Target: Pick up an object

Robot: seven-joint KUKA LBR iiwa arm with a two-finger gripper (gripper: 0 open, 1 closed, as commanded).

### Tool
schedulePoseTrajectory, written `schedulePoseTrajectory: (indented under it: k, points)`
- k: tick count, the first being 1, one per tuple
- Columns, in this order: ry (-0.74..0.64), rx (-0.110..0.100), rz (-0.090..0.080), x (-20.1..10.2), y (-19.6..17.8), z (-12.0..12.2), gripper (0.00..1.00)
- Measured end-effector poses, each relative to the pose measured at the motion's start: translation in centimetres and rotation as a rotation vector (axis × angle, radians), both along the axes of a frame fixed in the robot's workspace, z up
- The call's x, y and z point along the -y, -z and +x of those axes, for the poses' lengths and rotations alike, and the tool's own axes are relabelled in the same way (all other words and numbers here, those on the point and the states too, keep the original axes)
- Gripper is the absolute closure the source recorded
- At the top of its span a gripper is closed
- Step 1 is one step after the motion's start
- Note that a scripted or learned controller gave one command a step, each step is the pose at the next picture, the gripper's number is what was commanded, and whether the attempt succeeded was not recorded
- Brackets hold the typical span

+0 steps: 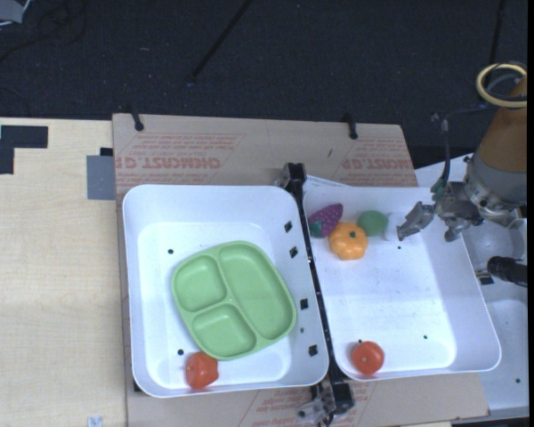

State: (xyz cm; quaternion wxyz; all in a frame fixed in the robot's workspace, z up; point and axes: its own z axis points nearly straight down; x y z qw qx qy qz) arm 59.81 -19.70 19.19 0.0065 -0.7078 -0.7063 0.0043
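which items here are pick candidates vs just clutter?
Pick candidates: orange pumpkin toy, green ball, purple grape toy, red tomato in right bin, red tomato in left bin; end effector nearby.
Clutter: green divided plate, cardboard sheet.

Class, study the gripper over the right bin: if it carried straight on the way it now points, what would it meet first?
The gripper points toward the picture's left. First in that line is probably the green object, with the orange one just beyond, though its height above them is unclear.

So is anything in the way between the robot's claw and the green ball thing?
Nothing visible is. The gripper sits just right of the green ball in the right bin; the orange pumpkin toy and purple toy lie beyond it.
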Motion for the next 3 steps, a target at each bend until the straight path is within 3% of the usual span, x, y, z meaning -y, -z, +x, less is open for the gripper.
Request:
schedulePoseTrajectory:
  k: [1,3]
  points:
    - [-0.002,0.015,-0.003,0.0,-0.9,0.3,0.0]
    - [-0.002,0.009,-0.001,-0.3,10.4,-0.7,0.0]
